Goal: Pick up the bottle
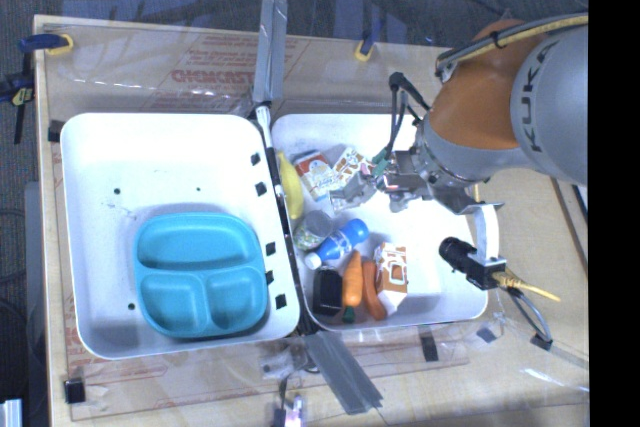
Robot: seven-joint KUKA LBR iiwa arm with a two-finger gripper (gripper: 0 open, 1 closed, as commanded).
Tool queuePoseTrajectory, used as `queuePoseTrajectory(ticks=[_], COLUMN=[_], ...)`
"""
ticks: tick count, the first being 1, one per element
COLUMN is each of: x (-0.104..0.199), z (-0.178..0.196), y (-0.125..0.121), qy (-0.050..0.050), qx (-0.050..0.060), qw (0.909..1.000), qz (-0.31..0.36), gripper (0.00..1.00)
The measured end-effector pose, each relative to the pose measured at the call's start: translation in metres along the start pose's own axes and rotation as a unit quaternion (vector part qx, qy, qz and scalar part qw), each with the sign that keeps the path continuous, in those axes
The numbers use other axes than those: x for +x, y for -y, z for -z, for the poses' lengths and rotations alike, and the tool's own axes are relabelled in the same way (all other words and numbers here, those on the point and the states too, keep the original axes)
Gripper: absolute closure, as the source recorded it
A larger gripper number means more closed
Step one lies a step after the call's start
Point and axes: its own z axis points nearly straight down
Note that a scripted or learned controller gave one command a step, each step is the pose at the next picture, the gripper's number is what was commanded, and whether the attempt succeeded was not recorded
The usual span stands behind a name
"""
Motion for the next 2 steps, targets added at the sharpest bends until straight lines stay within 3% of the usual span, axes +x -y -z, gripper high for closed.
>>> queuePoseTrajectory(ticks=[1,2], x=[0.016,-0.009], z=[-0.119,-0.058], y=[-0.005,-0.013], qy=[0.010,0.001], qx=[-0.016,-0.002], qw=[0.9994,0.9971], qz=[0.029,0.077], gripper=[0.00,0.00])
